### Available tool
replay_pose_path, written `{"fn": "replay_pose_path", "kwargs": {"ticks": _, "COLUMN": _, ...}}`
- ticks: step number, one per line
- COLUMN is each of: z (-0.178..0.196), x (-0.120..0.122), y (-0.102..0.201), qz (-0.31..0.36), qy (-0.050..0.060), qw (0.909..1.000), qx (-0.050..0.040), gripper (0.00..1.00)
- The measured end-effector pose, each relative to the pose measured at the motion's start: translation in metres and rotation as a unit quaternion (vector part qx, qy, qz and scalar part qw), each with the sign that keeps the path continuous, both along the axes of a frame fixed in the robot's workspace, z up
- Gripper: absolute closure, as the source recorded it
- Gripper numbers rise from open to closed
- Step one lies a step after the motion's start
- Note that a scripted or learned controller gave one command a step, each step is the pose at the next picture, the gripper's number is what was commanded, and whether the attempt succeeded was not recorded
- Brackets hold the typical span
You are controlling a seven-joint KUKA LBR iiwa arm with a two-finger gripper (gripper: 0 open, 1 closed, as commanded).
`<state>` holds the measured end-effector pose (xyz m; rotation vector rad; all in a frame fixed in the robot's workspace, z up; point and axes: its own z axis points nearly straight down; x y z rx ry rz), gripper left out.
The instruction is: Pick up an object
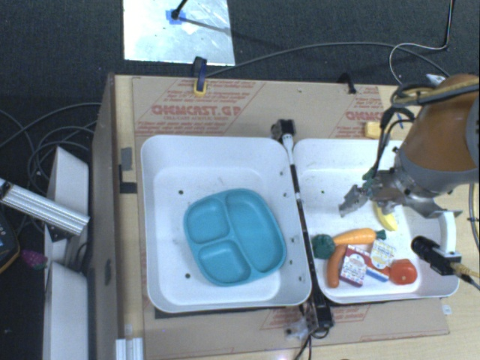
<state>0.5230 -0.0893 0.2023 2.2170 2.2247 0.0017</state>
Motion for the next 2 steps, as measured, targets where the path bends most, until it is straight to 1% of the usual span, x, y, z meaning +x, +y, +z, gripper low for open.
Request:
{"fn": "replay_pose_path", "kwargs": {"ticks": 1, "z": -0.093, "x": -0.025, "y": -0.011, "qz": -0.004, "qy": -0.011, "qw": 0.9999, "qx": -0.005, "gripper": 0.0}}
{"fn": "replay_pose_path", "kwargs": {"ticks": 2, "z": -0.118, "x": 0.062, "y": -0.038, "qz": -0.001, "qy": -0.001, "qw": 1.0, "qx": -0.0006, "gripper": 0.0}}
